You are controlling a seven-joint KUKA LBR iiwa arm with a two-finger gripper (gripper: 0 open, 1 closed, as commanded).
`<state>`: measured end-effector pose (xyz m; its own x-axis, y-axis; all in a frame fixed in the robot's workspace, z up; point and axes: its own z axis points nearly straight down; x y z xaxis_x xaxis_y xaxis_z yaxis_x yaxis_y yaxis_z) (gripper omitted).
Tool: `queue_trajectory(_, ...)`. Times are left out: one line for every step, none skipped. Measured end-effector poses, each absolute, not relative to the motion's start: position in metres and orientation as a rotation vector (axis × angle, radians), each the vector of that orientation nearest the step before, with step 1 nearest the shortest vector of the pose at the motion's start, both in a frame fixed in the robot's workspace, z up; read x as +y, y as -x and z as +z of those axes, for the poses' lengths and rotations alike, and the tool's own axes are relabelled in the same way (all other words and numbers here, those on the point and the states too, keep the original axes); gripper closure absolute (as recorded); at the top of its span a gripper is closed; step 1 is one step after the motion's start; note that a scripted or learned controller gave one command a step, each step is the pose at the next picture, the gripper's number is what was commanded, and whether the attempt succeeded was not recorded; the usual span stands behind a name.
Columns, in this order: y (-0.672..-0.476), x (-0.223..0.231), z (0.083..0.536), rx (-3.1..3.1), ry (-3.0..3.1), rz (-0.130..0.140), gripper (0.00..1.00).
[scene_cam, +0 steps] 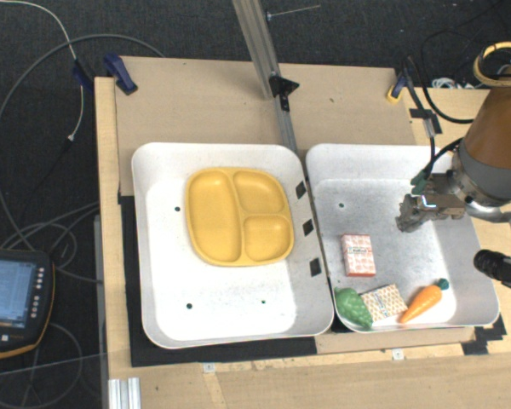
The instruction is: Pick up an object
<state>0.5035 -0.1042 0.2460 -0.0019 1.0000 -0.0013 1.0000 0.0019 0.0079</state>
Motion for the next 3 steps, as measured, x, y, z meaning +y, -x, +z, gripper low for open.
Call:
queue_trajectory(-0.519,-0.046,0.248,2.229,-2.214,0.005,1.0)
queue_trajectory(-0.539,0.012,0.239,2.23,-2.213,0.004,1.0)
queue_trajectory(-0.57,0.069,0.237,2.23,-2.213,0.006,1.0)
